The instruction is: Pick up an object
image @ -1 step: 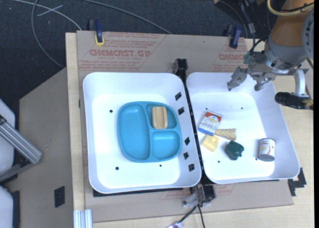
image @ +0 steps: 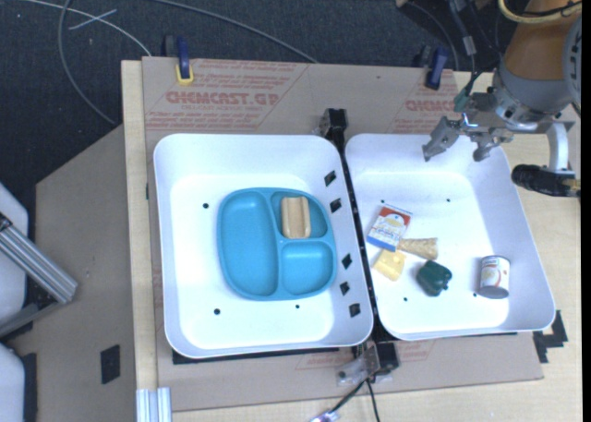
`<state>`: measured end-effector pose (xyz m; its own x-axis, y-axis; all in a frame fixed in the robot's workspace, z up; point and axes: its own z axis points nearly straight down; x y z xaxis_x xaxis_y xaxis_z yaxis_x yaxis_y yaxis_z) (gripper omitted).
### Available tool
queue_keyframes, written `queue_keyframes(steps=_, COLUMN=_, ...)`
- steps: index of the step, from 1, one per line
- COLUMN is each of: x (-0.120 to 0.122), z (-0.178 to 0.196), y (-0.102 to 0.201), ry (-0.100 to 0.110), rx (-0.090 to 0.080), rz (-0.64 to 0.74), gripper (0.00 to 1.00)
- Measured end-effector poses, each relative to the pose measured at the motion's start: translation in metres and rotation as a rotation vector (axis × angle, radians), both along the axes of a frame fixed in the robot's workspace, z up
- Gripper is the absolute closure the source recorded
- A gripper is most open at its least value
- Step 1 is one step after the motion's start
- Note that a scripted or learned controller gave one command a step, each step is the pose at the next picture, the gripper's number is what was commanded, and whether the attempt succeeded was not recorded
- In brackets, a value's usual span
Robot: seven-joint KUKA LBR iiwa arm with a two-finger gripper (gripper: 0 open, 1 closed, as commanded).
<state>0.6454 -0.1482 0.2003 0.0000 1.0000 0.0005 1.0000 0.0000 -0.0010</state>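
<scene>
On a cardboard-covered bench (image: 277, 88), 2 white bins (image: 185, 226) sit under the open, empty claw (image: 457, 145).

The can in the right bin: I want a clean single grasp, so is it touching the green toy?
Apart. The camera view shows bare white bin floor between the can and the green toy.

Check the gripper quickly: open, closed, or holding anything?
Gripper: open, holding nothing, above the far edge of the right bin.
</scene>
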Motion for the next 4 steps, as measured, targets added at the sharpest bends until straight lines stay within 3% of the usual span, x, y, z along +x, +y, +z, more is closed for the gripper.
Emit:
queue_keyframes(steps=2, x=-0.004, z=-0.107, y=0.004, ry=0.005, rx=0.001, rz=0.001, gripper=0.00)
queue_keyframes(steps=3, x=-0.004, z=-0.116, y=0.005, ry=0.002, rx=0.000, rz=0.001, gripper=0.00)
queue_keyframes(steps=4, x=-0.002, z=-0.103, y=0.005, ry=-0.001, rx=0.000, rz=0.001, gripper=1.00)
